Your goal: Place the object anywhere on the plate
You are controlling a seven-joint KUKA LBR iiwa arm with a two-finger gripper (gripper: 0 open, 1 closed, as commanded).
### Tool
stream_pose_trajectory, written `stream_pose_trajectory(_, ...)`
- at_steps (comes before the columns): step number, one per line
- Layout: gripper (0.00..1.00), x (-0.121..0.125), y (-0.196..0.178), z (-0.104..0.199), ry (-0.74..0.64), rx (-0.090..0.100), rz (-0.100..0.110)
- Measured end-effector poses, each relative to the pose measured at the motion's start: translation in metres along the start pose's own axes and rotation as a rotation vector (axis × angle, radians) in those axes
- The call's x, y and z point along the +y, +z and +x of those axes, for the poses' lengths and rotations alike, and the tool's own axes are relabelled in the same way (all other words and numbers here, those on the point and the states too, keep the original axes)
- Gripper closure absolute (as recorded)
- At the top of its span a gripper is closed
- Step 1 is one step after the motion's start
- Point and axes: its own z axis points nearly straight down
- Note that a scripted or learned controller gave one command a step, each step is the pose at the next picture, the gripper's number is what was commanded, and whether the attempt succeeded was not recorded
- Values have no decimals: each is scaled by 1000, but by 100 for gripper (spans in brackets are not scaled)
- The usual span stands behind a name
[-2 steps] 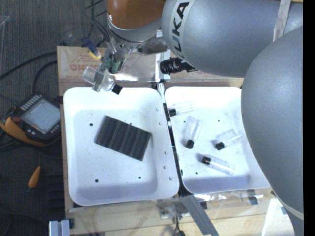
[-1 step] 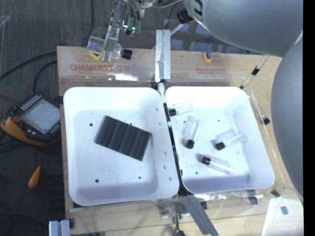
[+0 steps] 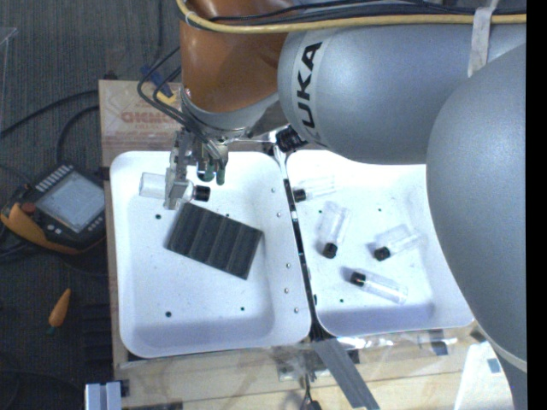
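Clear vial [image 3: 162, 186] (black-capped) between claw [image 3: 195, 173] fingers

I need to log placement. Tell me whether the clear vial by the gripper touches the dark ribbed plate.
Apart. The camera view shows the clear plastic vial lying up-left of the dark ribbed rectangular plate, with white bin floor between them.
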Motion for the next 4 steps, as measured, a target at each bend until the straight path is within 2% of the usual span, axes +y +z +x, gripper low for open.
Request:
stream_pose_trajectory(1, 100, -3, 13, 49, 11, 1, -2)
stream_pose_trajectory(2, 100, 4, 2, -26, -398, -2, -3)
stream_pose_trajectory(3, 100, -6, -16, 100, -318, 0, -3)
stream_pose_trajectory(4, 100, -6, -141, 77, -595, -3, -2)
